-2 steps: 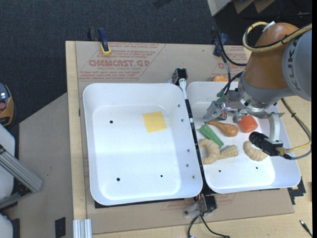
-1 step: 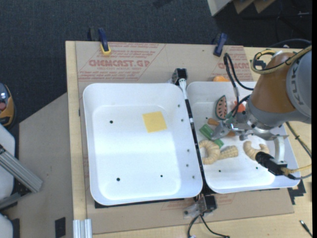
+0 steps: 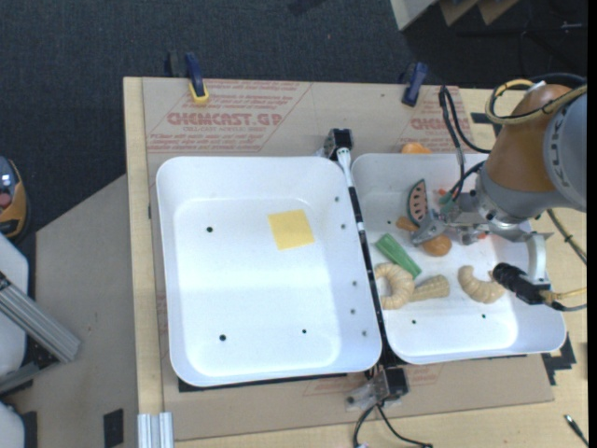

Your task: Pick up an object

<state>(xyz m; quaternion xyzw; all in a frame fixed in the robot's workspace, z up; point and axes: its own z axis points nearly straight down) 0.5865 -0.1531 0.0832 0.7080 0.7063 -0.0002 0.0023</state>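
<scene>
Over the right bin [image 3: 466, 336], the gripper [image 3: 431, 230] hangs low above a small rounded orange piece [image 3: 435, 245]; whether its jaws are apart or together cannot be told. Nearby lie a watermelon slice [image 3: 416, 200], a smooth green block [image 3: 398, 255] and two curled, lumpy tan pastries [image 3: 395, 286] [image 3: 481, 287]. A flat yellow square [image 3: 291, 229] lies in the left bin [image 3: 187, 287].
</scene>
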